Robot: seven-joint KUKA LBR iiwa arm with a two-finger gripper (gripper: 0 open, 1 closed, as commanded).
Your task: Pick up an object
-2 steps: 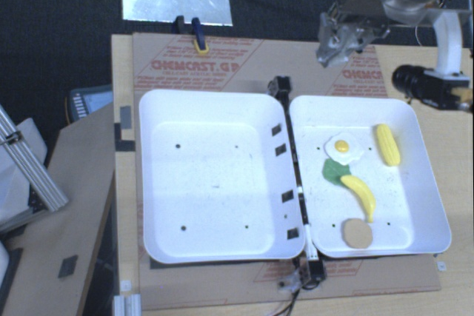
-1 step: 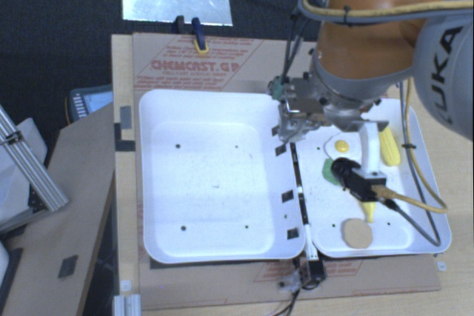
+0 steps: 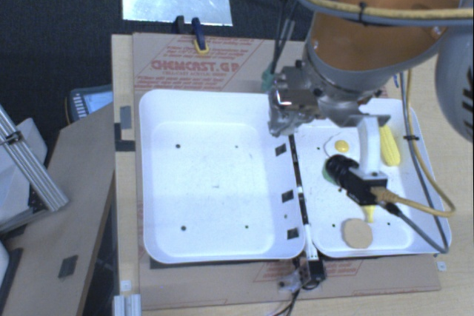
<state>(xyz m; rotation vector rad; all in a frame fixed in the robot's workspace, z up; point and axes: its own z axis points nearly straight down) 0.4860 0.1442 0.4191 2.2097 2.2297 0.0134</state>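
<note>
Fig. 1. Overhead view of the bench. The arm [image 3: 378, 4] reaches in from the right and covers the far part of the right bin [image 3: 326, 218]. Its gripper [image 3: 285, 115] sits over the divider between that bin and the left bin [image 3: 148, 181]. The view does not show whether the claw is released or clenched, and nothing is seen in its grasp.

Candidate objects all lie in the right bin: a tan disc [image 3: 358, 234] near the front wall, a yellow ridged piece [image 3: 389, 146] towards the right wall, and a small yellow round piece [image 3: 339, 146] nearer the divider.

Risk: from this position a descent would likely meet the bin rims, not an object. The flat disc may also slip out of a pinch.

Legible text: the brown sheet [image 3: 192, 64] under the bins carries red lettering, "CHEMCAST"; the characters after it are unclear.
</note>
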